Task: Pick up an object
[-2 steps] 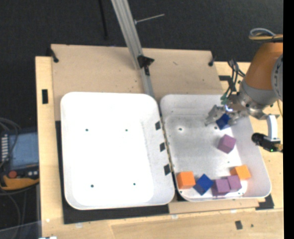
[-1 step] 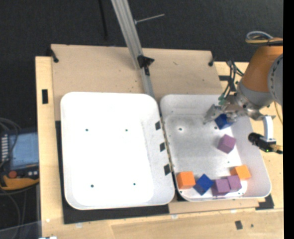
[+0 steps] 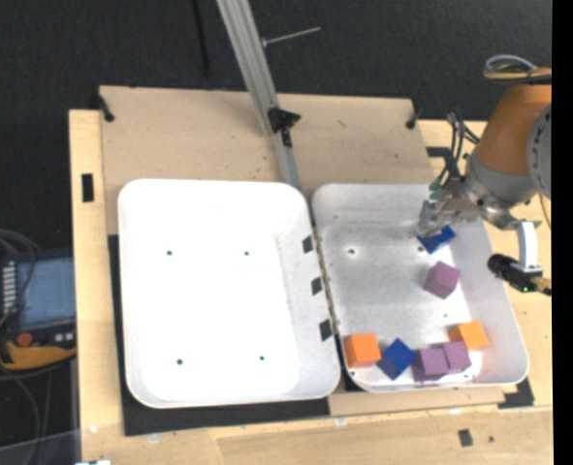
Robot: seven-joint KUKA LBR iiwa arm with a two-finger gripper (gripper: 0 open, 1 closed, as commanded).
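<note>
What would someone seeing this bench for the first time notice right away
The eye goes first to the grey and orange arm reaching in from the right, its gripper low over a blue block near the back of the right bin. Next come the bright blocks in that bin: a purple block alone in the middle, and orange, blue and purple ones clustered along the front edge.

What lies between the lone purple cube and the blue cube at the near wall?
Bare bin floor: the camera view shows nothing between the lone purple cube and the blue cube.
</note>
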